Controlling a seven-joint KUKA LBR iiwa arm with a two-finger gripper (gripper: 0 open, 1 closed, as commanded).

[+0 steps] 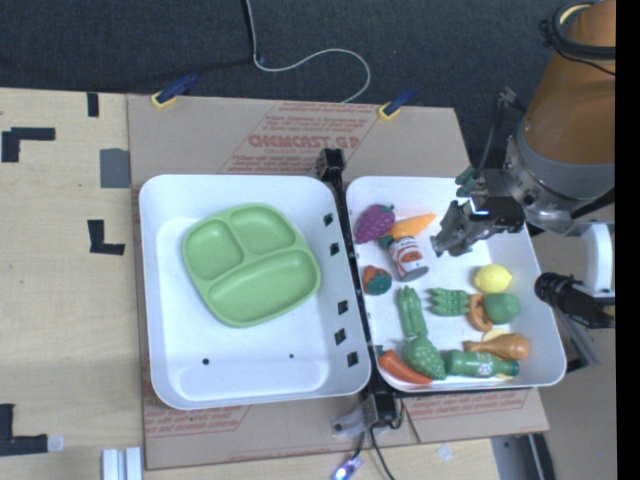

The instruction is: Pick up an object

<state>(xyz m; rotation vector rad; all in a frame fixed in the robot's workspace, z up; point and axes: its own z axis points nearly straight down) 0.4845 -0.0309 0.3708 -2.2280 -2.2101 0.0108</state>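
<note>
Camera view: the gripper (452, 240) hangs over the upper part of the right bin (540, 363), at the frame's right. Whether its jaws are parted or closed cannot be told, and nothing visibly sits between them. Just left of it lie a small can (408, 256) and purple grapes (373, 222).

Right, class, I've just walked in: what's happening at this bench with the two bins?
A robot arm reaches in over the right bin, which holds toy food such as a purple grape bunch, a small can and a lemon. Its claw hovers beside the can, with nothing visibly gripped. The left bin holds a green divided plate.
</note>
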